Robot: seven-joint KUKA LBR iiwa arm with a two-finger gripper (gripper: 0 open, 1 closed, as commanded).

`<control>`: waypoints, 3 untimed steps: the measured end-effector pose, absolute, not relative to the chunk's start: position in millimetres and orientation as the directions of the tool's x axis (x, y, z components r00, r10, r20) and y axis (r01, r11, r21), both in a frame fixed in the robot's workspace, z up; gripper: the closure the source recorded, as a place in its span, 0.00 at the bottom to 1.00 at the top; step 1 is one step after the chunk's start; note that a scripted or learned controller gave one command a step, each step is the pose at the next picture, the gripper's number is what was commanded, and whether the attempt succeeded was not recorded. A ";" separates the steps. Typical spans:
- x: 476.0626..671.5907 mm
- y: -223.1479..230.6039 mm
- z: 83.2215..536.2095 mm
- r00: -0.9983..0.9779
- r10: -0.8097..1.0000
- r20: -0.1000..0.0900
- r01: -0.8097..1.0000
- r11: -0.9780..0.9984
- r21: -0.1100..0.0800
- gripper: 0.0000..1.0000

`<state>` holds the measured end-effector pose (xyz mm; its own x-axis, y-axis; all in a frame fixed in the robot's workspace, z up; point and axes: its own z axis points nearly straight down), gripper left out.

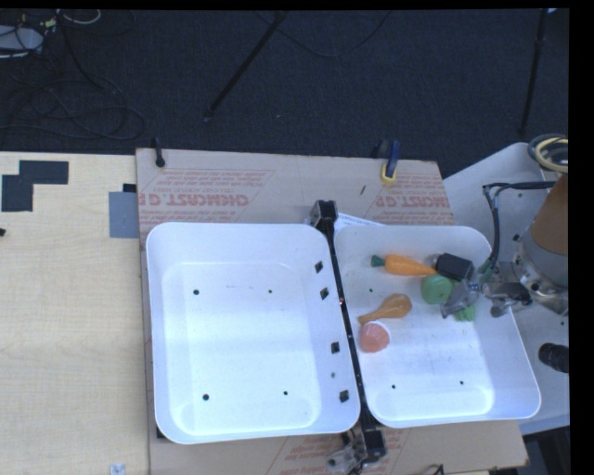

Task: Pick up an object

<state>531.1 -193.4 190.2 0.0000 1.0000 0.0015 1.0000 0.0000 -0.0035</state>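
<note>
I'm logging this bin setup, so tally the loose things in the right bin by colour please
Orange: 1, a carrot
Tan: 1, a pear-shaped piece
Pink: 1, a round piece
Green: 2, a ball and a small piece by the gripper
Black: 1, a block
Total: 6

Two white bins side by side on cardboard sheet (pixel 278 190) with red print. Left bin (pixel 167 278), right bin (pixel 506 394). Black clips (pixel 324 215) along the seam between bins. Blue-yellow clamp (pixel 391 160) at cardboard's far edge, black clamp (pixel 159 155) at far left corner. Light wooden bench (pixel 65 334) to the left, bearing dark grey patches (pixel 32 182). Dark carpet floor (pixel 306 83) beyond, with cables (pixel 56 28).
</note>
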 end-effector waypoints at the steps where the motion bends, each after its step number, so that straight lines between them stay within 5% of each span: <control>1: 606.8 -121.5 234.8 -0.010 1.000 0.001 1.000 0.010 0.006 0.00; 2: 645.3 -67.9 211.7 -0.006 1.000 0.001 1.000 0.006 -0.001 0.00; 3: 643.0 -62.5 185.6 -0.002 1.000 0.000 1.000 0.002 -0.006 0.00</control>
<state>643.0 -62.5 185.6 -0.0019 1.0000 0.0003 1.0000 0.0019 -0.0056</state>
